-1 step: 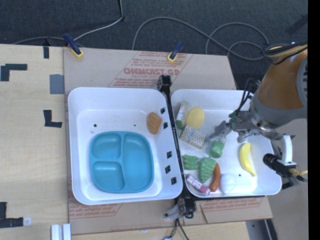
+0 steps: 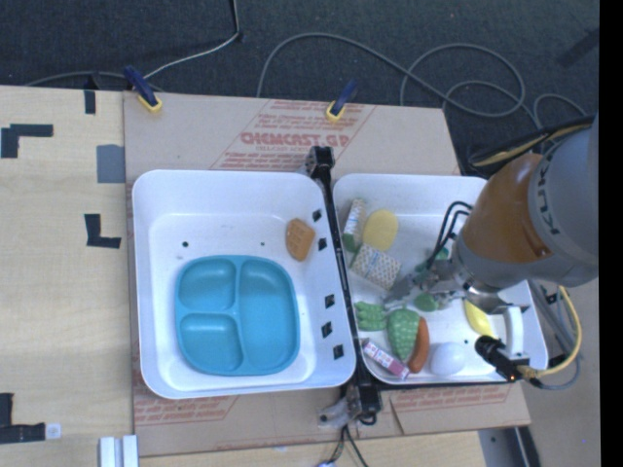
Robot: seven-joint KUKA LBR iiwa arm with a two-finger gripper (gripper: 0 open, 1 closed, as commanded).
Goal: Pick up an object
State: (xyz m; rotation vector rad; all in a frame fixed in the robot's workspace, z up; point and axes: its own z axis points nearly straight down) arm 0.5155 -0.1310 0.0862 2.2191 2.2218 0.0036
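Toys [image 2: 393,331] fill right bin [image 2: 409,185]; left bin [image 2: 156,261] holds blue tray [image 2: 237,315]

Showing two white bins [image 2: 156,261], a light-blue divided plate [image 2: 237,316], an orange-brown lump [image 2: 300,238], a pale yellow round thing [image 2: 381,229], green leafy pieces [image 2: 402,331], a reddish-orange stick [image 2: 420,344], perhaps a white egg [image 2: 449,360]. Wearing grey with an orange band: the arm [image 2: 531,222].
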